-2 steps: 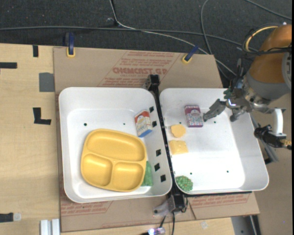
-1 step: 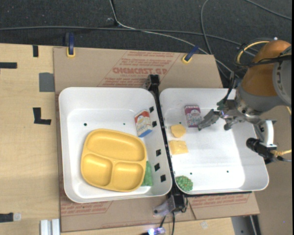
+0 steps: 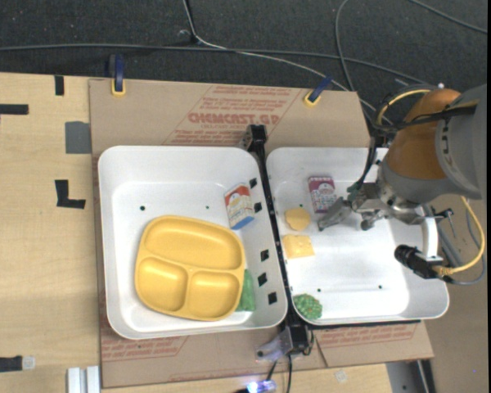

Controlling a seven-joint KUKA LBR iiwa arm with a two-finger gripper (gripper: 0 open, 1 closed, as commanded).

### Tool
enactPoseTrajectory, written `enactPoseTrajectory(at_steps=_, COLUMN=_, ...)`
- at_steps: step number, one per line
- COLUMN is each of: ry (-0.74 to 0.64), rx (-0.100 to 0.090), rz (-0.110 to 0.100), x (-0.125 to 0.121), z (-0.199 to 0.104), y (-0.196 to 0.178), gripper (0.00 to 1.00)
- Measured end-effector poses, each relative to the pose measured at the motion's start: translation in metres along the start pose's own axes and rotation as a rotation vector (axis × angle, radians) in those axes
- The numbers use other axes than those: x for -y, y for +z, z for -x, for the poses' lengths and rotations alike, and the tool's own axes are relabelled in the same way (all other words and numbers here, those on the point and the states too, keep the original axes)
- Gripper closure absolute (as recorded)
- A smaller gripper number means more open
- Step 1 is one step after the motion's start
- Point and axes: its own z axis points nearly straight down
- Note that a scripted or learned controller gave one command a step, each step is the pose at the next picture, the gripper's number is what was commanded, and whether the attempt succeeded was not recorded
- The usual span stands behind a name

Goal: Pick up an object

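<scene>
Jaws [image 3: 326,219] low in right bin [image 3: 409,301], beside yellow round piece [image 3: 297,219] (aperture we cannot tell); nothing lifted, whole pick left.

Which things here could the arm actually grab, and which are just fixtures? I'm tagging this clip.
Candidates to pick:
yellow divided tray
small carton
purple packet
yellow round piece
yellow square slice
green lump

Fixtures:
left bin
right bin
cardboard sheet
cables
</scene>
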Motion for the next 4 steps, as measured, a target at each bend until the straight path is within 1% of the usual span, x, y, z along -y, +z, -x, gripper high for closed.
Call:
enactPoseTrajectory(at_steps=1, ry=-0.001, rx=0.000, rz=0.002, x=-0.001, z=0.000, y=-0.012, gripper=1.00)
enactPoseTrajectory(at_steps=2, ry=0.001, rx=0.001, rz=0.007, x=0.006, z=0.001, y=-0.071, gripper=1.00)
enactPoseTrajectory(at_steps=3, ry=0.000, rx=0.002, rz=0.009, x=-0.004, z=0.000, y=-0.126, gripper=1.00)
enactPoseTrajectory(at_steps=4, ry=0.000, rx=0.002, rz=0.009, x=-0.005, z=0.000, y=-0.169, gripper=1.00)
